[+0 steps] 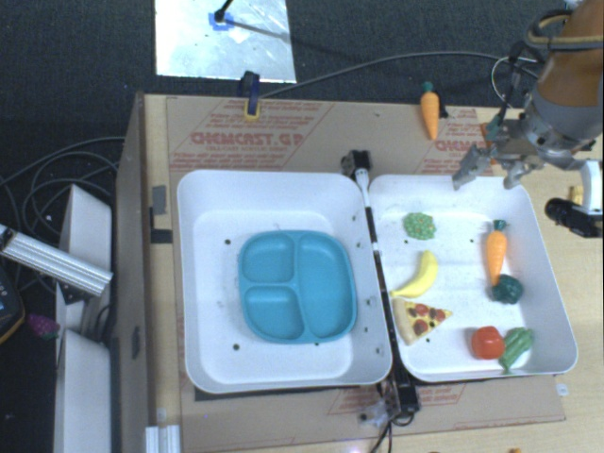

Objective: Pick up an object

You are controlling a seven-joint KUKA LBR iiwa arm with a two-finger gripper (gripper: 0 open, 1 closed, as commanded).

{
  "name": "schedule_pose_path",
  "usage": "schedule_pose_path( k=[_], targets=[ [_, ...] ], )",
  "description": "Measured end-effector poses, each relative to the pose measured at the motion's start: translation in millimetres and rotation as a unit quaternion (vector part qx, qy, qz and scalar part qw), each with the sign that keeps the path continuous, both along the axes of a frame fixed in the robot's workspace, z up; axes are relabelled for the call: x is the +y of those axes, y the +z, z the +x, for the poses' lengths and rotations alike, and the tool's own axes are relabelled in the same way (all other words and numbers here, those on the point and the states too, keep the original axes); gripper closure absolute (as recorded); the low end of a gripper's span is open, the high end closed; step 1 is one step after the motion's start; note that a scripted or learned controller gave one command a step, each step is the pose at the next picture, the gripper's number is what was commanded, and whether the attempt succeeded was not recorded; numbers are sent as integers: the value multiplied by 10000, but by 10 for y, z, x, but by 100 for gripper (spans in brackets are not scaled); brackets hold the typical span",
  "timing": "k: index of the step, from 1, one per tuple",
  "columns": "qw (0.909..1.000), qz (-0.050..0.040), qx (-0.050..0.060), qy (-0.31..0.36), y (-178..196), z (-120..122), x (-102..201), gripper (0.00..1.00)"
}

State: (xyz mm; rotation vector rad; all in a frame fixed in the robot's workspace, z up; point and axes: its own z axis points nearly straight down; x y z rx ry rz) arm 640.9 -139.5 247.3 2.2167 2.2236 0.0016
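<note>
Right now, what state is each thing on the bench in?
gripper: open, above right bin's far rim, holding nothing
blue tray: flat in left bin
banana: lying in right bin
carrot in bin: lying in right bin
pizza slice: flat in right bin
second carrot: lying outside the bins

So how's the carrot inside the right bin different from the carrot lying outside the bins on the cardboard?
The carrot in the right bin lies on the white floor near the bin's right wall, beside a dark green vegetable; the carrot on the cardboard lies beyond the bins, on the brown sheet. The bin carrot looks a deeper orange, the outside one paler and yellower. The outside carrot lies left of the hand; the bin one sits below it. Both point leaves-up in the view.
</note>
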Motion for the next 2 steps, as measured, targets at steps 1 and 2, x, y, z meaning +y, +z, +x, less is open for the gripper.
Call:
schedule_pose_path(
  k=[1,2],
  targets=[
    [10000,5,16,6,-1092,-302,415,0],
    [10000,1,8,-10,-1632,-658,217,0]
  ],
)
